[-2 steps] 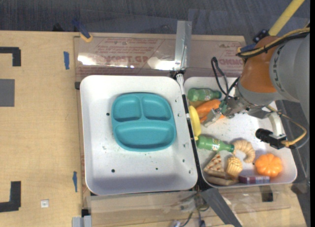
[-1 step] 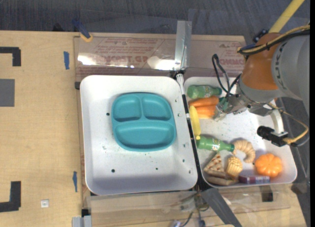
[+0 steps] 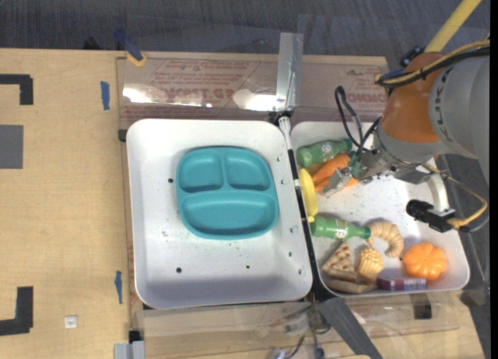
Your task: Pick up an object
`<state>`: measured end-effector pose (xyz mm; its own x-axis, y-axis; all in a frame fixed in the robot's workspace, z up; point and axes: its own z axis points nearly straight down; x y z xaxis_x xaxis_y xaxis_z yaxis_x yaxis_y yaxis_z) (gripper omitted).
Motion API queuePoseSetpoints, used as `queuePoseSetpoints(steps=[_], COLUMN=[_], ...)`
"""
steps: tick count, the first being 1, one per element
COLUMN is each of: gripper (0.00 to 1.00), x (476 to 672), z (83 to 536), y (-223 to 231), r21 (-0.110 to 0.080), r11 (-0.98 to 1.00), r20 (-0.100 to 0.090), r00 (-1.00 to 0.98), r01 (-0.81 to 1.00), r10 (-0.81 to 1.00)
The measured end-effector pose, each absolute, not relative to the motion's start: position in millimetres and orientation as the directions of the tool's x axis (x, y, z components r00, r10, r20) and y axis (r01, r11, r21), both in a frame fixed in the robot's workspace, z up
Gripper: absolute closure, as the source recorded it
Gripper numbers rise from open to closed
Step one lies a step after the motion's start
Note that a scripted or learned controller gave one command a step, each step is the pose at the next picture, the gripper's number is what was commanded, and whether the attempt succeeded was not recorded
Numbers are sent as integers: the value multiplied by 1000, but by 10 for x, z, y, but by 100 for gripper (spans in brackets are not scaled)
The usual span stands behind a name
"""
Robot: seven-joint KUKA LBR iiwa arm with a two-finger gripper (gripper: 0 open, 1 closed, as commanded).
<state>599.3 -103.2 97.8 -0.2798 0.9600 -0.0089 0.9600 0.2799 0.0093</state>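
Note:
My gripper is low in the upper left part of the right bin, reaching in from the right under the orange wrist band. It sits right against an orange carrot, with a green bottle just behind it. A yellow banana lies along the bin's left wall beside it. Whether the carrot is gripped is unclear.
The right bin's front holds a second green bottle, a croissant, a pizza slice, a bread piece, an orange pumpkin and a purple item. A teal divided plate lies in the left bin.

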Motion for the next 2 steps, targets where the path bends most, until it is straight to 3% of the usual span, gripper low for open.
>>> queuePoseSetpoints(steps=[2], gripper=[0], x=[6535], z=[868], y=[-985], r21=[3], r11=[46], r20=[-4], r00=[-46], r01=[999], r10=[999])
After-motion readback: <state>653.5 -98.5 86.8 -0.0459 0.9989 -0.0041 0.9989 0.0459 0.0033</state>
